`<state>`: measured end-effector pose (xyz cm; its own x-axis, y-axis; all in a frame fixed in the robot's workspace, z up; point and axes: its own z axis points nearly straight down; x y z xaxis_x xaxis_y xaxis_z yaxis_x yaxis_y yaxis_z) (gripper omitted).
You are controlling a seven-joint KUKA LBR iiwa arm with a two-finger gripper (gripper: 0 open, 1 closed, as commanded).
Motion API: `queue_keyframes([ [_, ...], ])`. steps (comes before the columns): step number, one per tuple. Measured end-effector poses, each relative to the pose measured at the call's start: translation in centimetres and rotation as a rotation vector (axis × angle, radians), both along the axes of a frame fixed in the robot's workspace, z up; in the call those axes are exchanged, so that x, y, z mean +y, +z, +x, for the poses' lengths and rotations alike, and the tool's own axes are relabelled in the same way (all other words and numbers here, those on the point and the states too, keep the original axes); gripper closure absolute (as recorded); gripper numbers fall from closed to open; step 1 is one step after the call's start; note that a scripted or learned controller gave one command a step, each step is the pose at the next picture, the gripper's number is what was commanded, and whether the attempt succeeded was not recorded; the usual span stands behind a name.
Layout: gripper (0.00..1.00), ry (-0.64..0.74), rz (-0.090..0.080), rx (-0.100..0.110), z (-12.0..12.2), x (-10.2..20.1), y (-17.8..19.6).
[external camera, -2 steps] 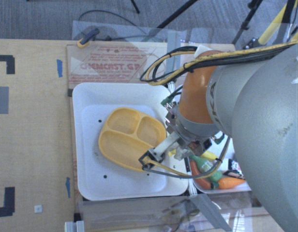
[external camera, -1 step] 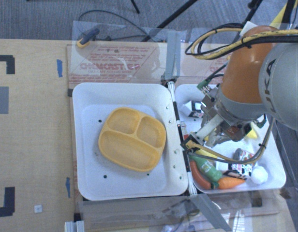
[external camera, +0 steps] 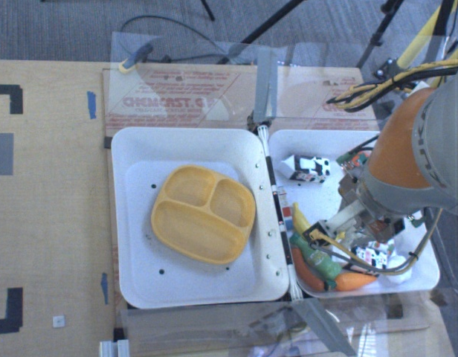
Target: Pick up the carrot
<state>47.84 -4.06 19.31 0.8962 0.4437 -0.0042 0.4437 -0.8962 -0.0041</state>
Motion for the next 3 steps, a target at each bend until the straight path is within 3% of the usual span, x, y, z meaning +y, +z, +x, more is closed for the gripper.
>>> queue_keyframes([
  [1, 1.00, -0.228, -0.003, -0.005, 0.2, 0.7, 20.8],
  [2, 1.00, -0.259, -0.004, -0.006, 0.2, -2.2, 24.2],
  [3, 1.00, 0.197, 0.000, 0.000, 4.0, -4.3, 21.9],
])
